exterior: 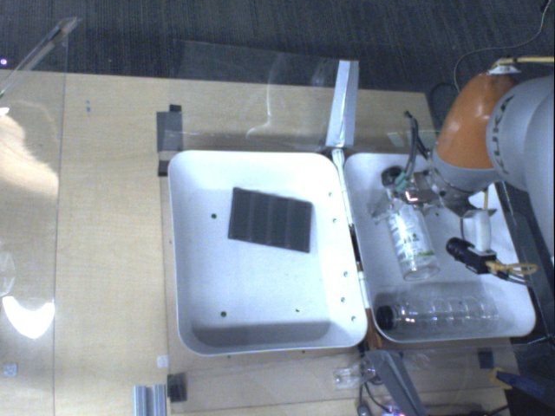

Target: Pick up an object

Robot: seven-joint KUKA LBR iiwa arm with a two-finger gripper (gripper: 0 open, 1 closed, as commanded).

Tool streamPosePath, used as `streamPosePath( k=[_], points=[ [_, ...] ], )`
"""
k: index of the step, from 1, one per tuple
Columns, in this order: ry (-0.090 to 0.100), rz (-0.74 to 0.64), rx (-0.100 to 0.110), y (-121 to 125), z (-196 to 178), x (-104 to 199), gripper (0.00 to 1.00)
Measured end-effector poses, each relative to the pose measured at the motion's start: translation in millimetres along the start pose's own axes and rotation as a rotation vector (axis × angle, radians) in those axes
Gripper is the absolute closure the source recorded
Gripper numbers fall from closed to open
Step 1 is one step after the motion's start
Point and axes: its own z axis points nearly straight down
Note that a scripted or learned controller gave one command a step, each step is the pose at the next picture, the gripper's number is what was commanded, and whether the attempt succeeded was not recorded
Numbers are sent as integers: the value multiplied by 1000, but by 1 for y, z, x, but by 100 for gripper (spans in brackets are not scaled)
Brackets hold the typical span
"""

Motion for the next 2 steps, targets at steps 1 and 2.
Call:
streamPosePath(
  k=[1, 2],
  points=[
    [-3, 37, -9, -6, 11, -1, 100],
    [-3, 30, -5, 26, -86, 66, 100]
  ],
)
